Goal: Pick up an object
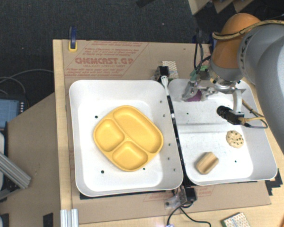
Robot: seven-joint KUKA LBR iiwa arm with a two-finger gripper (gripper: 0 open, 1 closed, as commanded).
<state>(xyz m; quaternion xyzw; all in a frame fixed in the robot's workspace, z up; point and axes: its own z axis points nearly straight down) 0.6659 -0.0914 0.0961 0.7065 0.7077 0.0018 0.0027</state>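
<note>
At the right bin's (255,171) far-left corner, the pincer (197,92) grips one purple object (195,96). One cookie (235,138), one tan block (207,163) lie near-right; open floor between. Left bin: one yellow tray (128,137).

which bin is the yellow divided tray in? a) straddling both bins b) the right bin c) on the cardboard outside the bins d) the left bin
d: the yellow divided tray lies flat inside the left bin, while the cookie and the tan block sit in the right bin.
</note>
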